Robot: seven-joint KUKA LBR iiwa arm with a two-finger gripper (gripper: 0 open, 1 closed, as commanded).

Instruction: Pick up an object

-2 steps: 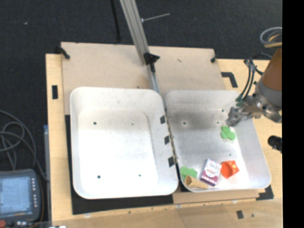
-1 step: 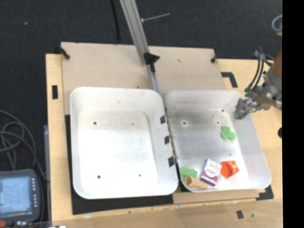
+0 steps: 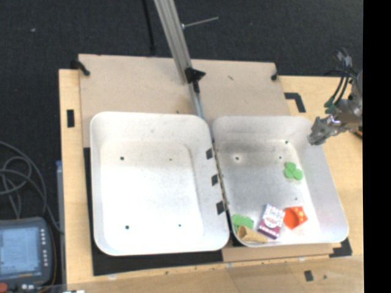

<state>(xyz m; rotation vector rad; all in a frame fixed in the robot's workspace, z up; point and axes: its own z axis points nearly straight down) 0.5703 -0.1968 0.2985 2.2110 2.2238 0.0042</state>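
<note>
**Small, light pieces wait in the right bin**

The gripper [image 3: 321, 131] hangs over the right bin [image 3: 317, 163] at its far right edge — too small to tell how it is set. The green piece [image 3: 293, 171] lies nearest; the box [image 3: 272, 221], red piece [image 3: 295, 217] and cone [image 3: 252, 234] cluster near. All look light. The box, stiff and flat-sided, probably offers the surest hold — across its narrow sides.
</note>
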